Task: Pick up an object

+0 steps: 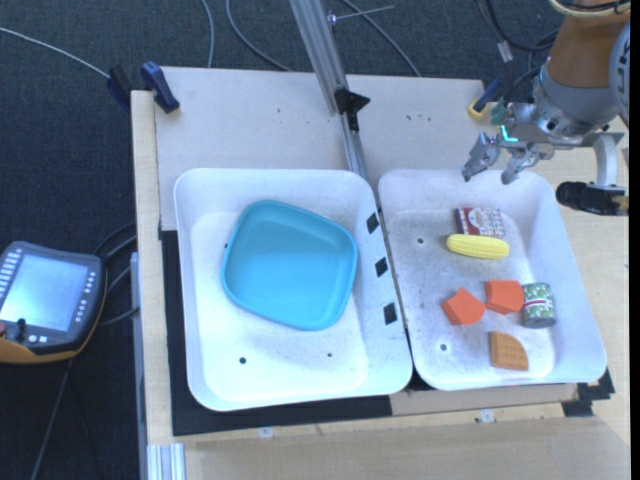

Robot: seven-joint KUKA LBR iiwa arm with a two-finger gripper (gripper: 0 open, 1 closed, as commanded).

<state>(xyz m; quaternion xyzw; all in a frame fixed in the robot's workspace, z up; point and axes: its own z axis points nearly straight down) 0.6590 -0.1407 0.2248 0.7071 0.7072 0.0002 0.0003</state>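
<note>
Camera view: open tool [497,165] hovers above right bin's [572,268] rim.

No legible text. Printed label on small red box [479,220] and on can [538,304] too small to read.

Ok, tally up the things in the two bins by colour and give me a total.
Blue: 1, the plate in the left bin
Yellow: 1, the corn cob
Orange: 3, two blocks and a waffle-like piece
Red and white: 1, the small box
Green: 1, the can
Total: 7
</note>
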